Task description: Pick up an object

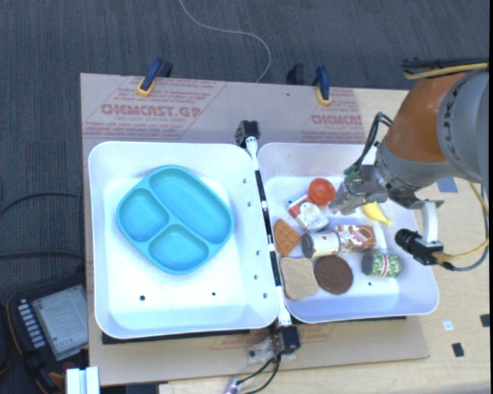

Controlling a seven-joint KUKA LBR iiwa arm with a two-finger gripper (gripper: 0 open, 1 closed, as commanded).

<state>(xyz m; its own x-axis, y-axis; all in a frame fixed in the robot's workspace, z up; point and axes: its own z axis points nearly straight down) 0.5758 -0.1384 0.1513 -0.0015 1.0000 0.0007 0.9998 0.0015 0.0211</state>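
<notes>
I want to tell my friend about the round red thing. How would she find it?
Look in the right bin, the one full of toy food, not the one with the blue tray. Near its top middle, just left of the claw, sits a tomato. It is the only round, bright red thing there; the banana nearby is yellow and curved.

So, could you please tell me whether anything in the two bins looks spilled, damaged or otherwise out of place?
Nothing stands out. The blue divided plate lies flat in the left bin, and the toy foods, such as the tomato and banana, lie loosely heaped in the right bin.
</notes>
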